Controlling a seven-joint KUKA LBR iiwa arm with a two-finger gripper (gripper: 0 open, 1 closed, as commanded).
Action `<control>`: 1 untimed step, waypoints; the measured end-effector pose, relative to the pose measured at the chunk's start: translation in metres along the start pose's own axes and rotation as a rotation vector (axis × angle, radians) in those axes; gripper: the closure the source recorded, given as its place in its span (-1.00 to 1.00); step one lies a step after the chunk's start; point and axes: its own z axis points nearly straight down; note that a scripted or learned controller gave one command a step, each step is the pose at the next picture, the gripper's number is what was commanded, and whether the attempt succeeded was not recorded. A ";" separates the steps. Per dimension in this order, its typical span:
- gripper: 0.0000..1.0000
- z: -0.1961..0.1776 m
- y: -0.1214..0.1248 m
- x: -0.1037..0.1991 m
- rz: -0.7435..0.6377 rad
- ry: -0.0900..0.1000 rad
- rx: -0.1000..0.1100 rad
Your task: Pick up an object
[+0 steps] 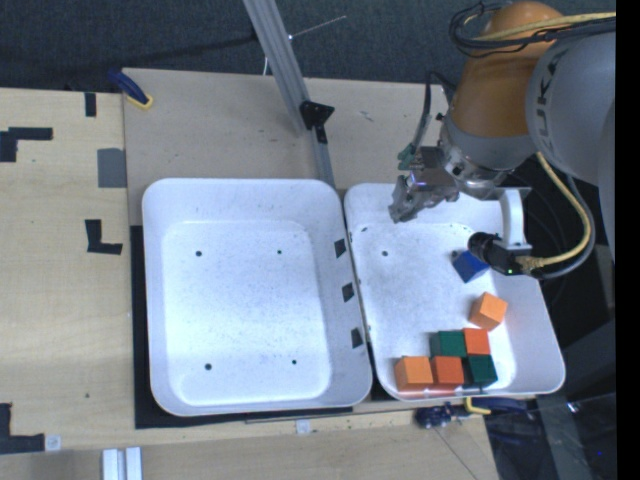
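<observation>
On the left we see the larger shallow white plastic bin point(170, 268), its floor speckled and marked with a few dark dots. Touching its right rim lies the smaller shallow white plastic bin point(400, 288), which holds all the blocks. Over that bin's far left corner hangs the grey metal two-finger gripper point(409, 206), below the arm's orange band point(500, 68); we cannot tell how its jaws stand, and nothing shows between them. Further right lies a small blue block point(468, 265), apart from the rest. Nearer us sits a tilted orange cube point(488, 310), and beside the near rim a cluster of orange and dark green cubes point(447, 359) packed touching one another.
</observation>
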 end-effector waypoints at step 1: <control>1.00 0.002 -0.009 0.045 0.001 0.000 0.000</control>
